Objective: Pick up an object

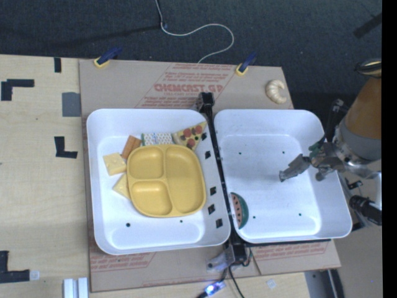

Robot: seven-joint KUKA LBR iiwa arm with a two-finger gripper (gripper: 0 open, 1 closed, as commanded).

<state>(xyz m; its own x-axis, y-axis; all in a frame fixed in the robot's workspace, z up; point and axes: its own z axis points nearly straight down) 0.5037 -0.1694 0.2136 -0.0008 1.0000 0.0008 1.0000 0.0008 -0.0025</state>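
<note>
From above the bench, you see the grey arm point(366, 120) with its orange band reaching in from the right, its gripper point(296, 168) hanging over the right part of the right bin point(310, 228). You cannot tell whether it is open or closed — only one dark finger shows clearly, slanting down to the left above bare white floor, with nothing seen in its grasp.

In that same bin, a watermelon slice point(239, 208) lies against the left wall at the near corner, well apart from the gripper.

The left bin point(149, 241) holds the rest. A yellow divided plate point(166, 180) sits in the middle, tilted a little. At its left edge lie pale cheese-like pieces point(115, 164) and a brown cracker-like piece point(131, 145); at its far edge, small patterned items point(156, 138) and a pizza slice point(193, 133), the last one near the wall between the bins.

Both bins rest on a cardboard sheet point(186, 82). A pale croissant-shaped item point(277, 91) lies on the cardboard beyond the right bin's far side, and a white cable point(198, 33) loops across the dark floor behind.
</note>
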